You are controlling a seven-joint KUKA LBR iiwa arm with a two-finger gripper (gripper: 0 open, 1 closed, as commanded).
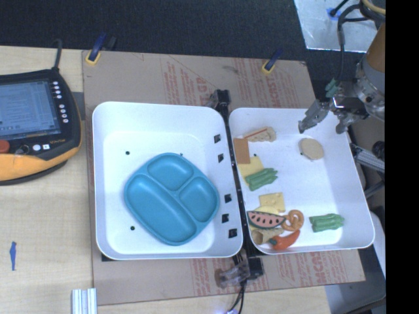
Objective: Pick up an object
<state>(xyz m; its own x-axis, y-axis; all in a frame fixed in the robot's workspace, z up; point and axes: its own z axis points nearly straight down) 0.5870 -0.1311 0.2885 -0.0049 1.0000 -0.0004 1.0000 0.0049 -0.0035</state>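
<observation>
- Gripper (325,118) hangs over the upper right corner of the right bin (350,175), its two fingers spread apart with nothing between them.
- Just below it lies a tan cookie-like piece (312,149), untouched on the bin floor.
- Along the bin's left side sit a bread slice (261,135), a brown slab (241,151), green beans (262,178), cheese (271,201), a watermelon slice (265,219) and a pretzel (294,218).
- A second green piece (326,222) rests near the lower right.
- The left bin (111,142) holds a blue divided plate (171,197).
</observation>
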